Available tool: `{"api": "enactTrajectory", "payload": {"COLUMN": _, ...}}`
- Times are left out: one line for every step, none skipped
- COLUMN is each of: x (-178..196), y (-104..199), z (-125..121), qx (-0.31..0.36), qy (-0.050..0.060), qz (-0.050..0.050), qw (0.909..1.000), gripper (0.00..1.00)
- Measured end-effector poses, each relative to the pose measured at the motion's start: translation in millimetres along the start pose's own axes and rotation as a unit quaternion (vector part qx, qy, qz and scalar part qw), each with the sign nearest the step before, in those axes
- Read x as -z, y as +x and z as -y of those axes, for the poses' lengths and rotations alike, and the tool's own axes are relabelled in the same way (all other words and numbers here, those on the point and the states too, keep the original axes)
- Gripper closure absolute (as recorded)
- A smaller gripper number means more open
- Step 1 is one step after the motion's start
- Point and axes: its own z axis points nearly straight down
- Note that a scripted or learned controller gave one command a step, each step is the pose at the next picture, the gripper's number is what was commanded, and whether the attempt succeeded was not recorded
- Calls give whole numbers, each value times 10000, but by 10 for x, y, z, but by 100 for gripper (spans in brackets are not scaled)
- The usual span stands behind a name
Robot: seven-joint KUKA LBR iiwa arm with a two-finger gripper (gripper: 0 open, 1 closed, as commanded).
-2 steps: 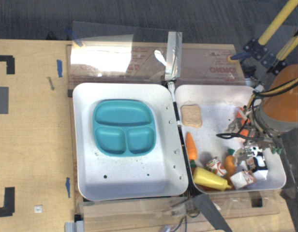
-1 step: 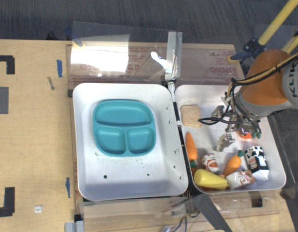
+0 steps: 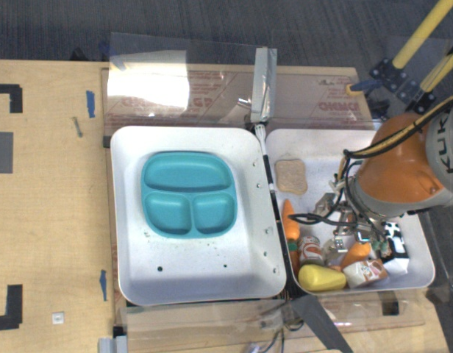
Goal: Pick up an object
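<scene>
Arm reaches in from the right w/ the gripper (image 3: 357, 230) low over the right bin (image 3: 421, 271), lower right of frame. Cables and the orange wrist band hide the tips, so can't tell if it is open, closed or on anything.

Candidates all sit in a tight pile along the bin's near edge:
- Yellow lemon-shaped toy (image 3: 321, 277), bottom of the pile: smooth, rounded, prob. hollow plastic, so light but slippery; take it across the short axis, not end to end.
- Orange carrot-like piece (image 3: 288, 220), left side along the bin wall: long, tapered, stiff; pinch mid-length. Wall just beside it leaves little room for one side of the grasp.
- Small can w/ red-white label (image 3: 310, 250), between carrot and gripper: rigid cylinder, easiest across the diameter.
- White packet w/ red print (image 3: 365, 272), right of the lemon: looks soft, crinkly, may deform.
- Tan flat round piece (image 3: 290, 176), apart from the pile toward the bin's top: cracker- or sponge-like, matte, thin, hard to get under.

Left bin (image 3: 131, 197) holds a teal three-compartment plate (image 3: 188, 193), glossy moulded plastic.
</scene>
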Motion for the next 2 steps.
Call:
{"api": "enactTrajectory", "payload": {"x": 1031, "y": -1035, "z": 446, "qx": -408, "qy": -21, "qz": 21, "qw": 9992, "gripper": 0}}
{"api": "enactTrajectory", "payload": {"x": 46, "y": -222, "z": 94, "qx": 580, "qy": -46, "qz": -56, "qw": 9983, "gripper": 0}}
